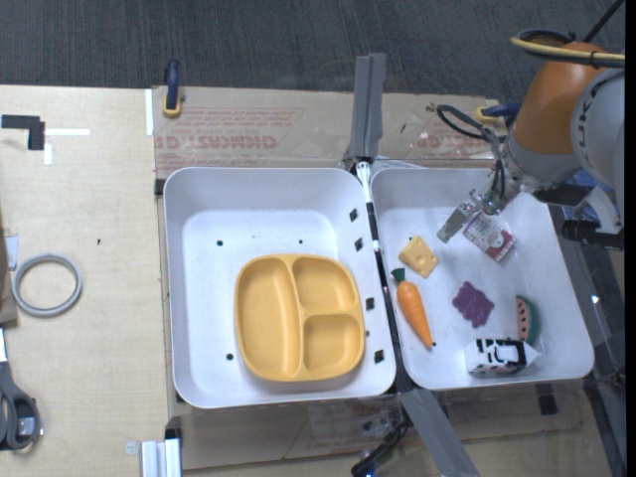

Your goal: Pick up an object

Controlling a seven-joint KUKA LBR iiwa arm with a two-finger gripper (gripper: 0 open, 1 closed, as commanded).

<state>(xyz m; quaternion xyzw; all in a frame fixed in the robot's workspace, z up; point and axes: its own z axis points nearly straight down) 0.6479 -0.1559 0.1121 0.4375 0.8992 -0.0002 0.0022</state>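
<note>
Camera view: gripper (475,214) hung over upper part of right bin (566,266), clear of walls, open floor at left. Fingers' state: cannot tell. Clear packet (494,237) lay just lower right, touching or apart unclear. Cheese wedge (418,257), carrot (412,309) lower left.

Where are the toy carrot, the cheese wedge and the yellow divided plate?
toy carrot (412,311), camera view, middle of its orange body.
cheese wedge (418,257), camera view, its top face.
yellow divided plate (260,316), camera view, floor of its large left compartment.
</note>
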